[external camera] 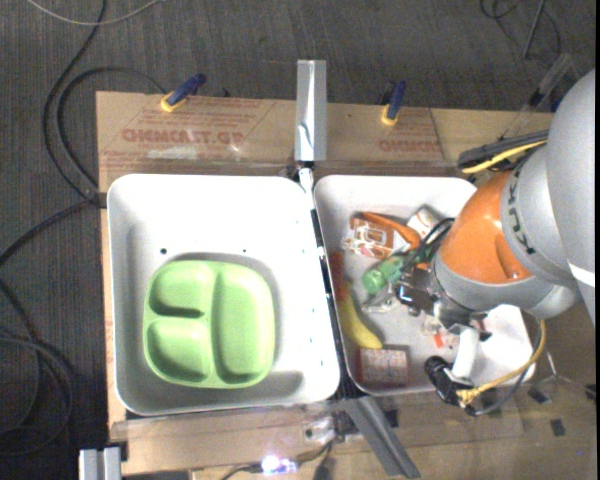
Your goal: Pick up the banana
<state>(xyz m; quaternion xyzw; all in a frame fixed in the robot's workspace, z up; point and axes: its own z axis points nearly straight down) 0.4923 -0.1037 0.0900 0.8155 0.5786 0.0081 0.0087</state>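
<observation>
The bench bears two white bins side by side.

Reaches in from the right over the right bin, grey arm bent down at the orange band. Wrist low above that bin's middle, gripper pointing toward its left wall.

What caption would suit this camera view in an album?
Grey arm reaching over the right bin, where a banana lies near its left wall; green tray in the left bin.

Even overhead light, fairly bright; the white bins glare slightly, soft shadows sit inside their walls, and detail is mildly soft throughout.
</observation>
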